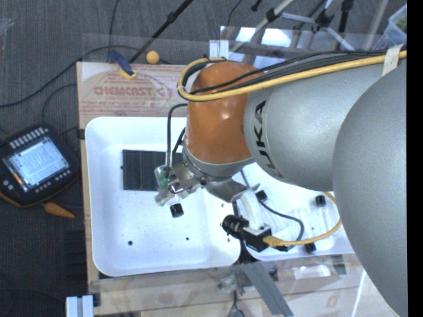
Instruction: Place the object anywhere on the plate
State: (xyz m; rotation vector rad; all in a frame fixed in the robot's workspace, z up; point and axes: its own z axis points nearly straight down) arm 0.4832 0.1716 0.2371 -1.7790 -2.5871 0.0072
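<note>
Plate (140, 169), the dark ribbed rectangle lying flat in the left bin (106, 243), is where the object has to end up, and as far as the slanted overhead view shows, nothing rests on it yet. Its visible surface from the left edge toward the middle is bare; its right end is hidden under the arm's wrist.

The object (161, 175) appears to be a small greenish piece sitting right at the gripper (165, 189), just off the plate's right edge and seemingly above the bin floor, though the view is too crowded there to be sure of its shape or whether it is truly lifted. A small black part hangs just below the gripper, and it may belong to the tool rather than to the load.

On a fair reading, the pick seems to be made and the carry is nearly over: the arm hovers at the plate's right end, so what is left is to move slightly over the plate, lower, and release.

Whether the tool is spread or pressed together cannot be told from this angle, since the orange band (218, 117) and the grey wrist cover most of it; so a secure hold on the green piece cannot be confirmed either.
</note>
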